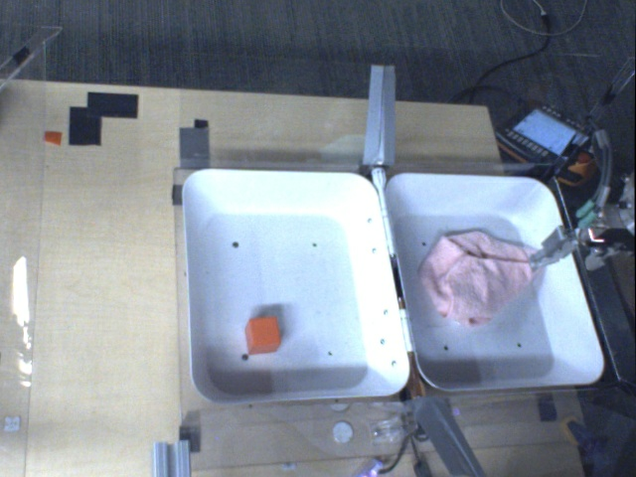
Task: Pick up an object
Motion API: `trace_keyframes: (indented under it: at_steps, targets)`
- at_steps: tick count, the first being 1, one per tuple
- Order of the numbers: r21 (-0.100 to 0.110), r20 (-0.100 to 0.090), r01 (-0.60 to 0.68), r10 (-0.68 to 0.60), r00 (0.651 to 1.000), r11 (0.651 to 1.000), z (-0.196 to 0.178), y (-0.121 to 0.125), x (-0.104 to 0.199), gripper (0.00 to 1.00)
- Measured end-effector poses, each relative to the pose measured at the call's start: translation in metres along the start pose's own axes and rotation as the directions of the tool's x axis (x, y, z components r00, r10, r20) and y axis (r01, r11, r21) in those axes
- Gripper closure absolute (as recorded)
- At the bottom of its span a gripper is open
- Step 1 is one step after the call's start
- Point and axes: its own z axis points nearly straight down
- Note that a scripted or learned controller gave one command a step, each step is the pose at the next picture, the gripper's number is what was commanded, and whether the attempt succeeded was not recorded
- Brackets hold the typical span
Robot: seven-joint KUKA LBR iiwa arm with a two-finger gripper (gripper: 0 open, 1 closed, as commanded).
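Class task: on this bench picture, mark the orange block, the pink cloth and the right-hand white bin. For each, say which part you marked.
orange block (pixel 263 335), camera view, centre of its top face.
pink cloth (pixel 475 277), camera view, middle of the crumpled heap.
right-hand white bin (pixel 517 366), camera view, bare floor near its front wall.

Bright, even light from overhead nearly washes out both white bins (pixel 281 192). Soft shadows pool along each bin's near wall and beside the orange block (pixel 263 335). A glare streak marks the counter's (pixel 109 286) left edge. The whole picture is slightly soft and grainy.
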Motion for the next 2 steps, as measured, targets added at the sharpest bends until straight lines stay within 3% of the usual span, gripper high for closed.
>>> trace_keyframes:
  at_steps: [1, 2]
  targets:
    - [0.001, -0.001, 0.171, -0.171, 0.985, 0.985, 0.132, 0.049, 0.009, 0.00]
    - [-0.010, 0.004, 0.354, -0.354, 0.935, 0.935, 0.177, 0.104, 0.010, 0.00]
